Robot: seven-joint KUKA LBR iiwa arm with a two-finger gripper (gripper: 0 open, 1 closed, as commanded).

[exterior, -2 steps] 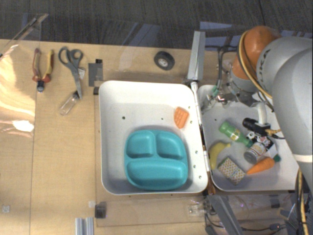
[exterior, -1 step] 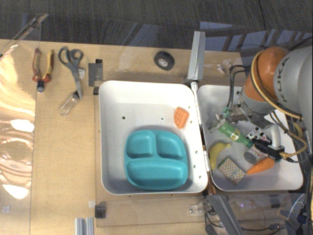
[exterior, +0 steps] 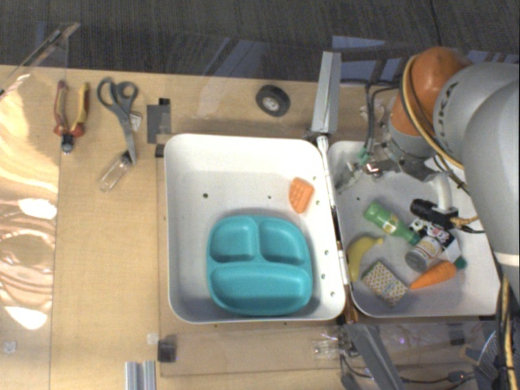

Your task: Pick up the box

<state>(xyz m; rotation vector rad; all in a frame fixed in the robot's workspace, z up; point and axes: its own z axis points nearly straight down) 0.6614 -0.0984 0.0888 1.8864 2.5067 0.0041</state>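
Camera view: the box (exterior: 383, 282) lies flat in the right bin (exterior: 479, 299), close to its near rim, beside the banana (exterior: 361, 252) and carrot (exterior: 433, 276). The gripper (exterior: 370, 165) sits well beyond it, by the far-left corner; its opening I cannot tell.

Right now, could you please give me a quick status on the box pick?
Hand over right bin's far corner. Box lies at near side, unheld. Banana crowds it.
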